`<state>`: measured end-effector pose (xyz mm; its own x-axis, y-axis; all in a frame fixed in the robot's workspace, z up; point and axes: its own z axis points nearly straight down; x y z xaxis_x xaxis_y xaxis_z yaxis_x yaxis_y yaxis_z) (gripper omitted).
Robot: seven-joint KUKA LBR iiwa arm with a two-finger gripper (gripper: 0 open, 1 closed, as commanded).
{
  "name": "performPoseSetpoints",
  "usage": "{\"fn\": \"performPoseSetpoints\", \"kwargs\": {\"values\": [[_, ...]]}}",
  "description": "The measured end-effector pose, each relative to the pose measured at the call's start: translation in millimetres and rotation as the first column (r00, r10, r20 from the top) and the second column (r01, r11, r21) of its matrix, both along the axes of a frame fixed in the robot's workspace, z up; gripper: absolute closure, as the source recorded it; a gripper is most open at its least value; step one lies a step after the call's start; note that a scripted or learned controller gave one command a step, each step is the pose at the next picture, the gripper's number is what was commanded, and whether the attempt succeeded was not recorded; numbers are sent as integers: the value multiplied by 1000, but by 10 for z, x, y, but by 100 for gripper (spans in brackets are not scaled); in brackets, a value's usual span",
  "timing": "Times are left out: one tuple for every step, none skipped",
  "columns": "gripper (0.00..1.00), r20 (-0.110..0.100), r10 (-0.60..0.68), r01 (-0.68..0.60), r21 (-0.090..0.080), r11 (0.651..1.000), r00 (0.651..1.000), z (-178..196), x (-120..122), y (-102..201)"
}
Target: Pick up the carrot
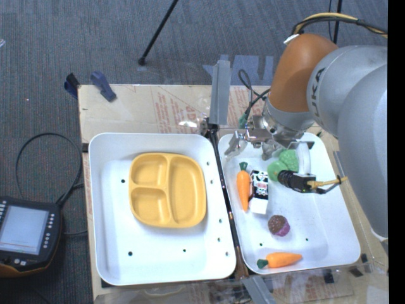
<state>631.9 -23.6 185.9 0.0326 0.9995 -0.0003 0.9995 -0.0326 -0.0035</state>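
Two carrots lie in the right bin (pixel 329 233). One carrot (pixel 243 189) lies lengthwise near the bin's left wall, green top pointing away from me. The other carrot (pixel 281 259) lies crosswise near the front edge. My gripper (pixel 252 147) hangs over the bin's far left corner, just beyond the green top of the first carrot. Its fingers (pixel 233 145) are spread open with nothing between them. The grey arm and its orange band (pixel 304 68) cover the bin's far right part.
A small cow-patterned carton (pixel 259 192) lies right beside the first carrot. A green item (pixel 281 164) sits under the wrist, and a purple item (pixel 278 225) lies mid-bin. The left bin (pixel 114 233) holds a yellow divided plate (pixel 168 189).
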Motion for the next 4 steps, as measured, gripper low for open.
{"fn": "performPoseSetpoints", "kwargs": {"values": [[0,2,-21,21,1,1000,1000,240,-119,421],[0,-5,219,-219,2,976,976,-679,-479,-618],[0,-1,271,-271,3,962,962,-1006,93,-596],[0,4,485,-485,1,875,875,-983,127,-688]]}}
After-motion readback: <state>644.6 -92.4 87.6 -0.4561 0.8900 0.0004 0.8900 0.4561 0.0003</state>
